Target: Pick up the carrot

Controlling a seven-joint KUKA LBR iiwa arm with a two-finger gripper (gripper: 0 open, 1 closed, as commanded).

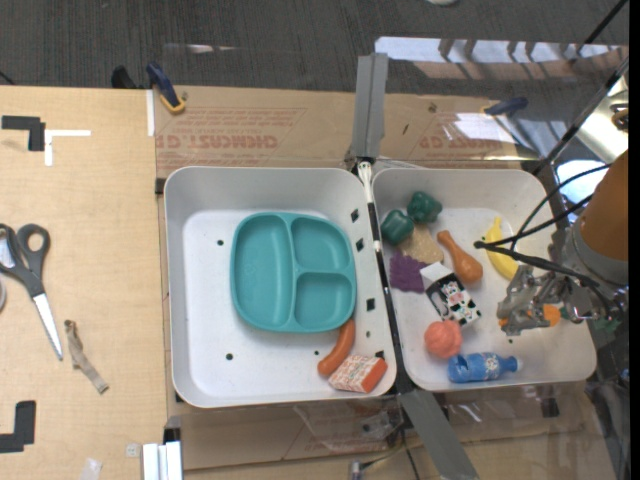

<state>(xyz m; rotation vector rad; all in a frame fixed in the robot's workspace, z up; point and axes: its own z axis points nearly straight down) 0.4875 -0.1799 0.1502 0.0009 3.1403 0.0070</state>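
Carrot (337, 349) in left bin, near edge, long axis slanting near-left to far-right. Gripper (524, 311) over right bin, well apart; carrot lies to its left. Grip state: can't tell.

Two white bins sitting side by side: left bin (190, 268), right bin (560, 353). Left bin holding one teal tray (293, 272), one sausage (338, 349), one red-and-white packet (357, 373). Right bin holding two green pieces (410, 217), one purple piece (405, 271), one carrot (460, 255), one banana (497, 247), one black-and-white box (452, 298), one red ball (442, 339), one blue bottle (482, 367). One pair of scissors (32, 278) lying on the bench. One gripper (528, 308) showing.
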